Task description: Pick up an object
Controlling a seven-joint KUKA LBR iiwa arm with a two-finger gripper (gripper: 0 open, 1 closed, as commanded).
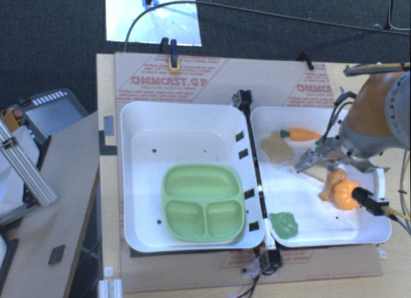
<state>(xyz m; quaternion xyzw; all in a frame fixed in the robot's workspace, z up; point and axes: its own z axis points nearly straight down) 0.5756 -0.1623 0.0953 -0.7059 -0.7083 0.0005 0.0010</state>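
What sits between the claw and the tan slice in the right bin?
Nothing visible. The claw hovers just right of the tan slice, with bare bin floor between them. The carrot lies above that gap and the orange toy below right, both off the line.

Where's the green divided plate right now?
The green divided plate lies in the left bin, toward its front edge and close to the divider between the bins. Just across that divider, a small green object sits in the right bin's front corner.

Right bin holds four things: carrot (304, 135) flat, upper middle; tan slab (277, 148) just left of it; orange toy (340, 189) right of centre; green lump (283, 224) lower left corner.
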